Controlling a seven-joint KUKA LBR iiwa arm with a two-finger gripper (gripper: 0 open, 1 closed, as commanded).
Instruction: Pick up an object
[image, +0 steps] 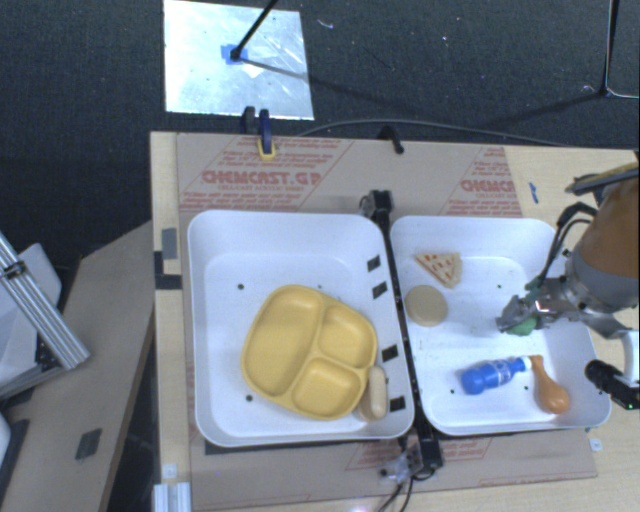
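In the right bin (480, 418) lie a tan wedge with a criss-cross pattern (440, 267), a round tan disc (427, 305), a blue bottle (493, 375) on its side and an orange pear-shaped piece (548, 388). My gripper (527, 312) is low over the right half of this bin, reaching in from the right. A small green object (514, 323) lies right at its tip, partly hidden by it. Whether the green object is gripped or just lies under the tip is unclear.
The left bin (215, 300) holds a yellow divided plate (310, 350) and a pale bread-like piece (375, 392) at the plate's lower right corner. A dark ridge (395, 300) separates the bins. A metal frame (35, 310) stands off the bench at far left.
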